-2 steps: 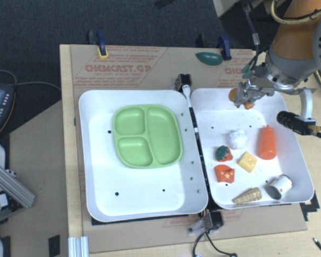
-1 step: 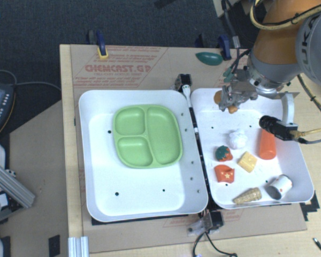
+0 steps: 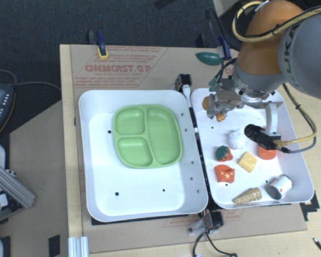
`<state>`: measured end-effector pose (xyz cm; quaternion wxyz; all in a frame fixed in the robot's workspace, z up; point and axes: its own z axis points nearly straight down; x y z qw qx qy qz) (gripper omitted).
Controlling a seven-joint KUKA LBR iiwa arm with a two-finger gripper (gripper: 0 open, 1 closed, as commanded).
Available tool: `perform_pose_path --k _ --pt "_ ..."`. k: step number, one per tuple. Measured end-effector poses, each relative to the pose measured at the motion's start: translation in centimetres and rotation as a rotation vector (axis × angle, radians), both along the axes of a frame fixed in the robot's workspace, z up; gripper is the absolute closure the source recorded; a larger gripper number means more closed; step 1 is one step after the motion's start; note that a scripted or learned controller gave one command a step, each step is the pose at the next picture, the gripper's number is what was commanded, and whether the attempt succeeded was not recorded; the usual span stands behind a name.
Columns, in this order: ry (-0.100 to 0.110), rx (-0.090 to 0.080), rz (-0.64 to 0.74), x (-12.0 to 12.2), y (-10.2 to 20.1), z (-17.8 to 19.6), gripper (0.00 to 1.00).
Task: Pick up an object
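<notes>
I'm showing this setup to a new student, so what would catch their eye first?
Probably the green divided plate, alone in the left bin. Next, the grey and orange arm entering from the right, its claw low over the right bin's far corner, above a scatter of small toy foods.

Tool [image 3: 220, 107] low over right bin [image 3: 305, 171] far corner, green tray [image 3: 148, 135] in left bin [image 3: 96, 165]

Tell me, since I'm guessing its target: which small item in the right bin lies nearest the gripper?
The orange-brown piece, directly under the gripper at the bin's far end; the white lump and others lie nearer the camera.
</notes>
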<state>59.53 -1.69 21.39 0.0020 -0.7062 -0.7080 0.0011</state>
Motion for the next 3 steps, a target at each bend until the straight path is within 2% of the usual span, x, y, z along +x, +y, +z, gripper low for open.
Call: perform_pose_path --k 1,2,3 --pt "-0.006 -0.001 -0.001 0.0 0.7 0.9 1.00" --pt "-0.004 -0.001 -0.003 -0.6 -0.7 1.3 1.00" --pt "-0.006 -0.001 -0.001 -0.2 0.0 1.9 1.00"
